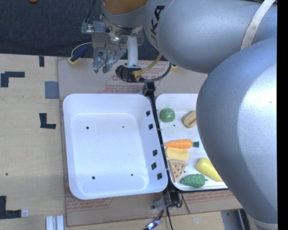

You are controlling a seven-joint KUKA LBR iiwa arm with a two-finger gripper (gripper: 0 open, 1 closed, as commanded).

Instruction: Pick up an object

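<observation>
While my grey arm (pixel 216 40) sweeps across the right and top of the frame, my two-finger gripper (pixel 104 63) hangs at upper centre, above the brown cardboard sheet (pixel 85 81) and beyond the far rim of the shallow white left bin (pixel 72 134). Nothing lies between my fingers; whether they are spread or closed cannot be told at this angle. An orange band (pixel 121 5) sits above my wrist at the top edge.

Right of the black divider, the shallow white right bin (pixel 177 101) holds the candidate objects: a round green plastic ball (pixel 167 115) near its upper left corner, a tan bread-like piece (pixel 190 119) just beside it to the right, an orange plastic carrot (pixel 179 144) at mid-height, a pale yellow cheese wedge (pixel 177 154) touching the carrot from below, a waffle-patterned triangular slice (pixel 177 170) under that, a bumpy green vegetable (pixel 194 180) at the lower edge, and a yellow pointed plastic piece (pixel 208 169), partly hidden by my arm. All lie well apart from my gripper.
</observation>
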